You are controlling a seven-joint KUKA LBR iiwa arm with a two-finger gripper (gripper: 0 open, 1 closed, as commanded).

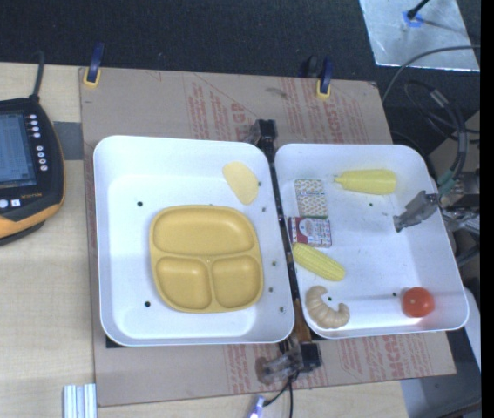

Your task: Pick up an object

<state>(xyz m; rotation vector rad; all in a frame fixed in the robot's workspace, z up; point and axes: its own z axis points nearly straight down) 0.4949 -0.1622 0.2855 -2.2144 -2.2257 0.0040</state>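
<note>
- Two white bins sit side by side: the left bin (116,233) and the right bin (377,233).
- The left bin holds one yellow divided tray (205,257) in its middle and one pale yellow chip (241,181) near its far edge.
- The right bin holds two corn cobs: one (366,180) near the far edge, one (318,260) by the left wall.
- It also holds two small packets (311,197) (310,231) along the left wall, one croissant (326,306) in the near left corner and one tomato (417,301) in the near right corner.
- The gripper (414,210) hangs at the right bin's right edge with nothing between its fingers; their spread cannot be told.

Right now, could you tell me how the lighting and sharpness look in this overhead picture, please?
In the camera view, light is bright and even on both bins; the left bin wall nearly washes out, and shadows are soft. The divided tray and tomato read clearly, though the whole frame is slightly soft. The gripper at the right bin edge is small and blurred.
</note>
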